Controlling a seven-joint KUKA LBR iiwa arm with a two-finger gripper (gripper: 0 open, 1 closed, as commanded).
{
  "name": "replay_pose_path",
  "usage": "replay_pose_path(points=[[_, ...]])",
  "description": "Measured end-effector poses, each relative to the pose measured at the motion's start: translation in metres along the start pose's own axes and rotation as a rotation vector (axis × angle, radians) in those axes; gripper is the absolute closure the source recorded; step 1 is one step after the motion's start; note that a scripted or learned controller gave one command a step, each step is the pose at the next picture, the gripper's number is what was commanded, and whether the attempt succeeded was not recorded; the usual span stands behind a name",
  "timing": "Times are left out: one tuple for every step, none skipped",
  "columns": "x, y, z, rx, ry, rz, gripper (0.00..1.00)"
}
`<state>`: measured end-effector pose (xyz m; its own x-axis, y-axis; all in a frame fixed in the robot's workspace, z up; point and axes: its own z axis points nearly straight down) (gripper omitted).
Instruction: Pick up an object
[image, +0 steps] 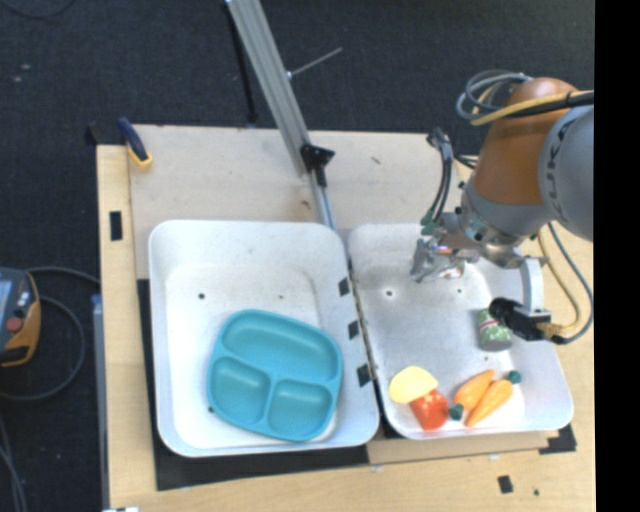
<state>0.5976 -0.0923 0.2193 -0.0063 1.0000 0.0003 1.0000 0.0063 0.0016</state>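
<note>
Notice your gripper (437, 262) at the right bin's (400, 300) far edge; jaw state unclear; carrots (485, 395) crowd its near edge.

A dark carpeted floor (120, 60) fills the top and left of the frame. A pale wooden bench (220, 180) sits centre. A grey metal pole (275, 85) slants from the top centre down to the bench. An orange-and-grey device (15, 315) with black cables lies at the left edge. Lighting is even.
</note>
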Motion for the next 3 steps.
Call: replay_pose_path(points=[[0.057, -0.013, -0.013, 0.0, 0.002, -0.002, 1.0], [0.11, -0.02, -0.024, -0.001, 0.002, -0.002, 1.0], [0.156, -0.038, -0.014, 0.002, 0.0, 0.0, 1.0]])
